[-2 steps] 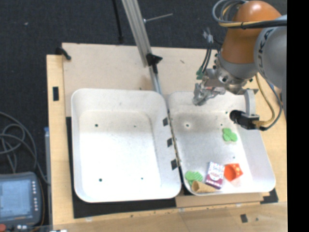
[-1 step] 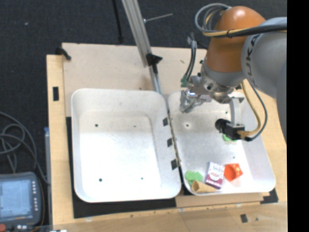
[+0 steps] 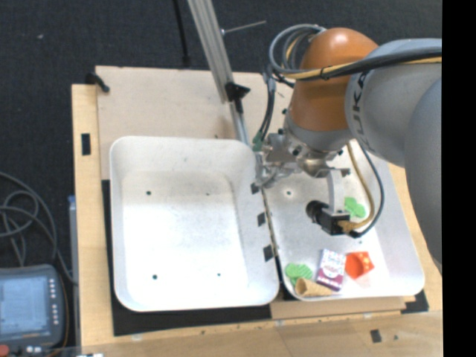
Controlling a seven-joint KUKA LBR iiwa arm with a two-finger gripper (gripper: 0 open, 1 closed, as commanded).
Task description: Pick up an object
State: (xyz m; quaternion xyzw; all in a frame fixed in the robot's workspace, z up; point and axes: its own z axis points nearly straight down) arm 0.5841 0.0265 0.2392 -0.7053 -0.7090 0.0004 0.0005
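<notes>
Objects all sit in right bin (image 3: 294, 229): purple packet (image 3: 332, 268), orange block (image 3: 358, 264), green piece (image 3: 297, 271) and tan cone (image 3: 309, 287) bunched at its lower edge in view, another green bit (image 3: 356, 207) further up. Gripper (image 3: 271, 169) hangs by bin's left wall, well apart from the bunch; can't tell if jaws are apart or together. Nothing held afaict. Rec: target orange block, prob least crowded, descend vertical, keep clear of packet.

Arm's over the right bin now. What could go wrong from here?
1. The gripper hangs by the wall between the bins; descending here may hit it.
2. The purple packet, orange block and tan cone crowd the right bin's near edge, away from the gripper; a grasp here likely closes on nothing.
</notes>
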